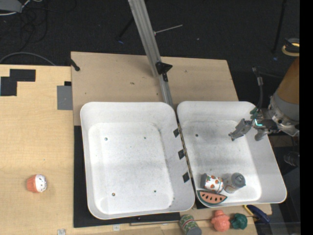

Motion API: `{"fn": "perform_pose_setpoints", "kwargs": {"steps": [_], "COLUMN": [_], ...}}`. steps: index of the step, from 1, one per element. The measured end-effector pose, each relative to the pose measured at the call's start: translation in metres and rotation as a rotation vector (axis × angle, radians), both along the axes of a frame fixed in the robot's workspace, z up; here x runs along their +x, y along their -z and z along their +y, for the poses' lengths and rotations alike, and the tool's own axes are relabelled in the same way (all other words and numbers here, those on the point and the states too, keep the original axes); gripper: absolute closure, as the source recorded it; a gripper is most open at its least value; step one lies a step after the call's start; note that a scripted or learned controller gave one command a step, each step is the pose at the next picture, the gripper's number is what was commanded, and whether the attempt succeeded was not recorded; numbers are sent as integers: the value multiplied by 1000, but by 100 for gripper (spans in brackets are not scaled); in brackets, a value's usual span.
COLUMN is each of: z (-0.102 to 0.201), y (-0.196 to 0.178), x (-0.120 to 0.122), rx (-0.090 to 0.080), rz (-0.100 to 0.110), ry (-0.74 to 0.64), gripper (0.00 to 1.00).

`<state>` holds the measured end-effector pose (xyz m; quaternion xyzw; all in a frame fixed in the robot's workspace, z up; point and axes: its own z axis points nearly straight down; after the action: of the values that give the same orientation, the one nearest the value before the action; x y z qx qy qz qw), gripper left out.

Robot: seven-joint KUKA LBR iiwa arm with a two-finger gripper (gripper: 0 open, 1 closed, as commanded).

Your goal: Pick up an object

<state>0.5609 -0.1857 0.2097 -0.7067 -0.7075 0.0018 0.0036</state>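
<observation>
Over the right bin (266,160), near its right wall, the gripper (248,131) is hanging with its two fingers spread apart, nothing sitting between them. The orange-banded arm (288,97) is reaching in from the right edge. In the bin's near corner three objects are lying bunched together, well apart from the gripper: a small white toy with red spots (212,183), a grey round piece (236,181) just beside it, and a watermelon slice (212,198) resting at the front rim. The left bin (98,116) is sitting alongside. Off the front edge, a pink toy (220,220), a green toy (239,221) and a dark can (189,224) are lying. An orange ball (36,183) is resting far left
</observation>
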Motion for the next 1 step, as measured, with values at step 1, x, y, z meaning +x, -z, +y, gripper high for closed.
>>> {"fn": "perform_pose_setpoints", "kwargs": {"steps": [1], "z": [0], "y": [-2], "x": [1], "rx": [-1], "rz": [-5], "ry": [0], "gripper": [0]}}
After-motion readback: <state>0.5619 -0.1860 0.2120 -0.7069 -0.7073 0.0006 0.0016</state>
